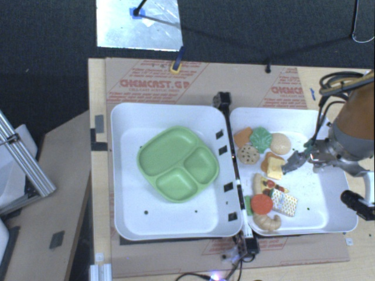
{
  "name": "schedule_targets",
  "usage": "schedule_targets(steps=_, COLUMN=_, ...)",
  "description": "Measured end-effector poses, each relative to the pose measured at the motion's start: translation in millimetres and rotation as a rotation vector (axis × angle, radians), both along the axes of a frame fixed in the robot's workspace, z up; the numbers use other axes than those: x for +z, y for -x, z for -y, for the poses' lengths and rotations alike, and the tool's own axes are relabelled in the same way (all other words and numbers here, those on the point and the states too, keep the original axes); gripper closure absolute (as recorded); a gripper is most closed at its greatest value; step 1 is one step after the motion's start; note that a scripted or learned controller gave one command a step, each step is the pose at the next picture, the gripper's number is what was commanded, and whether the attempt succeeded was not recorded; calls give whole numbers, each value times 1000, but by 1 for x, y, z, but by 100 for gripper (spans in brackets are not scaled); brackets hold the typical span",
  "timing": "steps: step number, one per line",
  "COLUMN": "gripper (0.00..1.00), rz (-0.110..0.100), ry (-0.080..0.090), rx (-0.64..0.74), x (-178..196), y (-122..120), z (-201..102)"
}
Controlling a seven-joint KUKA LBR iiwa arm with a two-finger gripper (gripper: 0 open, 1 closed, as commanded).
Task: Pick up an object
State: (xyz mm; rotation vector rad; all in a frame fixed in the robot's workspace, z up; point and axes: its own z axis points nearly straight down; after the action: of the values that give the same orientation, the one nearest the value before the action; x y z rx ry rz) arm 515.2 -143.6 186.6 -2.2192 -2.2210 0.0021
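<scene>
Red print reading "CHEMCAST GP" runs across the cardboard sheet (158, 81) under both bins, once beyond the left bin (126, 174) and again, partly cut off, beyond the right bin (328, 215); no other writing is legible.

The gripper (291, 164) sits low in the right bin, its dark tip just right of a yellow cheese-like wedge (273, 167) and seemingly touching or nearly touching it. Whether its fingers are spread or closed cannot be told, and nothing is seen between them.

The toy food crowds the right bin's left half: an orange piece (242, 137), a green leafy piece (261, 139), a pale bun (280, 143), a cookie (248, 154), a red tomato (262, 204), a checkered wafer (285, 203) and a croissant (266, 222) near the front rim. The right bin's right half is bare white floor, giving room there.

The left bin holds a green divided plate (177, 164), with open floor around it on every side.
</scene>
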Motion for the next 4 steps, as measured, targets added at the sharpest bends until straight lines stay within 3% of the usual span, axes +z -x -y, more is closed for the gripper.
schedule_targets(steps=2, gripper=0, rz=4, ry=-2, rx=-1, x=-101, y=-5, z=-11)
schedule_targets(steps=3, gripper=100, rz=15, ry=-1, rx=1, x=-87, y=-9, z=-11)
schedule_targets(steps=4, gripper=100, rz=8, ry=2, rx=3, x=-44, y=-9, z=-9)
